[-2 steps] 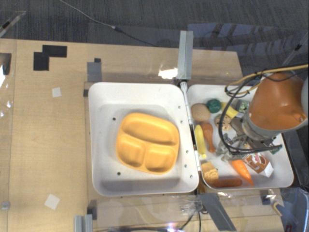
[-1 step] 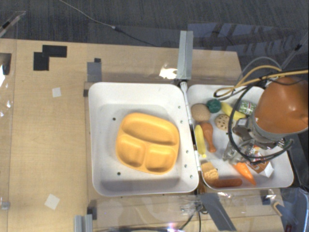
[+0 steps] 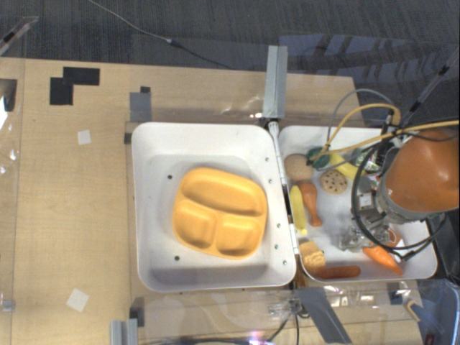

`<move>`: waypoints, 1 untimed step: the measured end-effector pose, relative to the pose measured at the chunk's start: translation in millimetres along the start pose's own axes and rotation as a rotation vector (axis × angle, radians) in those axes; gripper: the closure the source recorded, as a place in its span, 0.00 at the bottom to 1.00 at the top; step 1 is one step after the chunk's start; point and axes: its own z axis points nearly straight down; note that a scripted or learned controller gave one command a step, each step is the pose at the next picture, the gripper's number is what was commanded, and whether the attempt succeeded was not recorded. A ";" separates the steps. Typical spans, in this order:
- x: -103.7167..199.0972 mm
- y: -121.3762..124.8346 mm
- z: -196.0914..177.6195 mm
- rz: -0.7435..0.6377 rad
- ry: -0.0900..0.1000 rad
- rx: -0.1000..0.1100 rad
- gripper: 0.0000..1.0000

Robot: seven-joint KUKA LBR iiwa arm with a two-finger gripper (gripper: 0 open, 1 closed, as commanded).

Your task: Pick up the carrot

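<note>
We judge the carrot (image 3: 382,257) light, stiff, slick plastic, best pinched across its thick middle; the gripper (image 3: 357,237) beside it, state unreadable.

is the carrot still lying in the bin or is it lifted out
In the bin. The carrot lies flat on the floor of the right bin near its front corner, just below the gripper; nothing shows it raised.
</note>
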 end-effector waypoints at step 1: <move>-41.6 -29.5 -56.3 0.261 0.003 -0.008 1.00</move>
